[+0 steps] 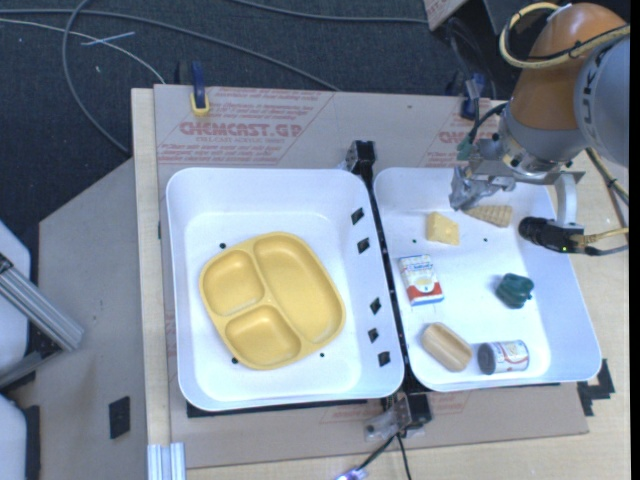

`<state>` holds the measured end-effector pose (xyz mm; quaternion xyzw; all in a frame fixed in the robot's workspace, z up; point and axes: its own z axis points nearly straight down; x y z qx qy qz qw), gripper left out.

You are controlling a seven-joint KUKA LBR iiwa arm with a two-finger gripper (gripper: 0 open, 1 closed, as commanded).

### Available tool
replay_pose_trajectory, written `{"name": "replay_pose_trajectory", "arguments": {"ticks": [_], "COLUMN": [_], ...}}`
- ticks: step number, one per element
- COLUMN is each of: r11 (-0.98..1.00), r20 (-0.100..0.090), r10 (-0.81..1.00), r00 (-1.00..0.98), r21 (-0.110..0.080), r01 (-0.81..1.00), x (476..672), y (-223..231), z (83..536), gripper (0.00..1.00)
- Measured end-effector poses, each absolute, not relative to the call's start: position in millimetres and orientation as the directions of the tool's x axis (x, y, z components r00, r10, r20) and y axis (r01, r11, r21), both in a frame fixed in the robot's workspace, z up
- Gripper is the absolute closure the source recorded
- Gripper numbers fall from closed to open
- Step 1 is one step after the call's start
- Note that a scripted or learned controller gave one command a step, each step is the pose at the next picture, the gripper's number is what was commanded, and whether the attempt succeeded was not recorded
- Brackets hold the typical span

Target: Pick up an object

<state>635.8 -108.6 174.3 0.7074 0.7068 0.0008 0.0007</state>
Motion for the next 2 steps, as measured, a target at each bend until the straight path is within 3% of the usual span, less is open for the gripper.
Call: {"name": "replay_pose_trajectory", "arguments": {"ticks": [2], "r11": [0.001], "r20": [-0.001], "r10": [1.000], "r00": [-0.001], "r21": [0.006], "r01": [1.000], "x": [633.6], "y": [-109], "z": [265], "gripper": [1.00]}}
